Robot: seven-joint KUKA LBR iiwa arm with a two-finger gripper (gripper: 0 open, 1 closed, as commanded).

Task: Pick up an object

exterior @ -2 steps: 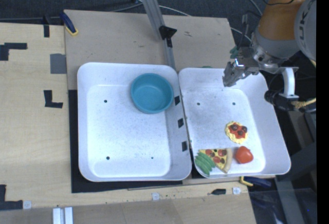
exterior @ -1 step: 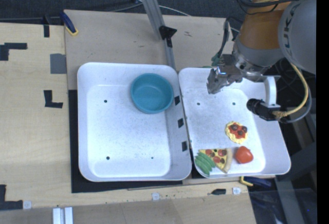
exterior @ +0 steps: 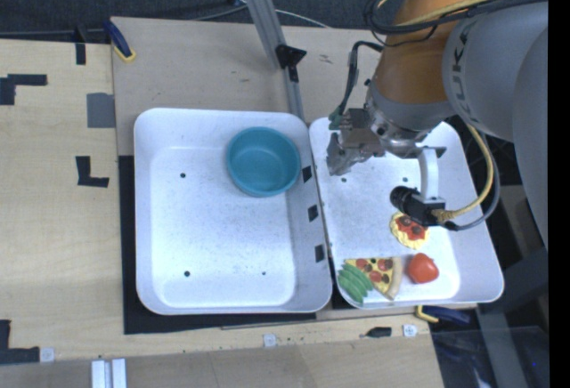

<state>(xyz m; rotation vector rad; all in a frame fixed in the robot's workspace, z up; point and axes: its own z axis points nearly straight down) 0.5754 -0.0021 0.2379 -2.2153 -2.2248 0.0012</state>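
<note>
Nothing can be seen between the fingers of the gripper (exterior: 341,159), and whether they stand wide or narrow I cannot tell; they hang over the upper left part of the right bin (exterior: 445,293), close to its inner wall. The candidate objects lie well apart from it at that bin's near end: a toy pizza slice (exterior: 378,275) with a green edge, a red tomato (exterior: 422,268) just beside it, and a yellow-and-red toy (exterior: 410,231) above. A blue bowl (exterior: 262,161) sits in the left bin (exterior: 178,199). This looks like the approach step; next, the arm would need to travel toward one toy and descend.
</note>
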